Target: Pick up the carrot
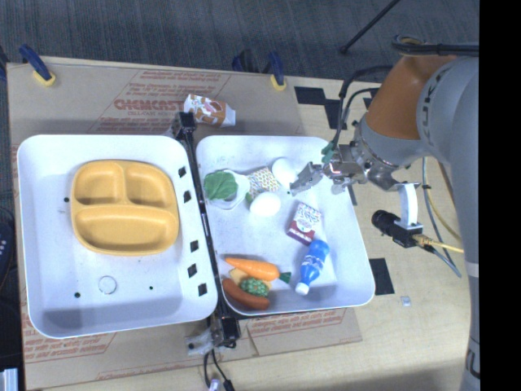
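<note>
Lying along the near edge of the right bin [346, 218], the carrot [254, 267] points its green stem toward a blue-and-white bottle [313, 265] and rests just above a hot dog [247, 294] with a green bit on top. Farther up the same bin sit a small red-and-white carton [304, 222], two white eggs [264, 205], a green leafy piece [221, 186] and a patterned packet [262, 180]. The gripper [306, 178] hangs over the bin's far right part, well apart from the carrot, its jaws spread and holding nothing. The left bin [49, 292] carries a yellow divided tray [124, 205]. Both bins rest on cardboard [146, 96] printed with red lettering too blurred to read surely, laid over the pale tabletop [407, 332]; blue clamps [277, 70] grip its far edge, and a small carton [208, 110] lies on it.
</note>
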Controlling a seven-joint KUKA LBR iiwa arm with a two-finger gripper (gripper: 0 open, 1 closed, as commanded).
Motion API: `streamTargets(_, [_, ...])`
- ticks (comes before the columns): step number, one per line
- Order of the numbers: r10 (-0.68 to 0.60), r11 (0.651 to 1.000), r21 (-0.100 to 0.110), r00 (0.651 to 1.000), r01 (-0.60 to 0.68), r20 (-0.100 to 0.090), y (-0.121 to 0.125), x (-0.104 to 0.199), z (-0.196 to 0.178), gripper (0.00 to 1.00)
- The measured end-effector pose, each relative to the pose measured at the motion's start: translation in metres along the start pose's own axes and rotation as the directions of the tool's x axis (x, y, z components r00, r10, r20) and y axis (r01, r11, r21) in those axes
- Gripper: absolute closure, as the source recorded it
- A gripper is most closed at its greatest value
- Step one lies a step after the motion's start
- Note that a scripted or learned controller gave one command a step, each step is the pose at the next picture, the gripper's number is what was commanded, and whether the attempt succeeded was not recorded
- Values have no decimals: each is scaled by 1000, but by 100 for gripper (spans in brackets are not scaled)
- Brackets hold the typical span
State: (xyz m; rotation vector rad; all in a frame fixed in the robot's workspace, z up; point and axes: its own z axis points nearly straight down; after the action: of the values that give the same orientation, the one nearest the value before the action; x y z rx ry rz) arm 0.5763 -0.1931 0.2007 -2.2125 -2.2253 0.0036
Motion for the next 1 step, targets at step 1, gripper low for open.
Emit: streamTargets(1, [22, 1000, 2, 1000, -22, -1, -70, 60, 57, 0])
